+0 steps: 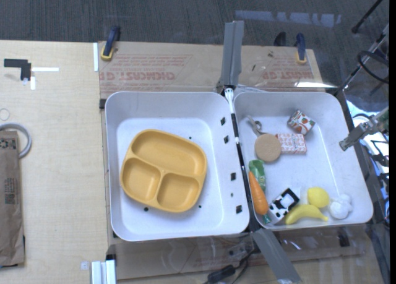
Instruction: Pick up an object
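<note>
From the camera view, over the right rim of the right bin (pixel 352 171), a gripper (pixel 348 142), apart from every item; impossible to tell whether clenched or released. Inside that bin, a red-and-white carton (pixel 301 122) beside a pink wafer block (pixel 291 144) and a tan disc (pixel 268 148); nearer the front, a carrot (pixel 258 194), a banana (pixel 306 215), a lemon (pixel 318 197). In the left bin (pixel 117 153), a yellow divided plate (pixel 164 171).

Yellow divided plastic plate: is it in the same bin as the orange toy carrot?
No, the yellow divided plastic plate lies in the left white bin; the orange toy carrot is in the right white bin.
</note>
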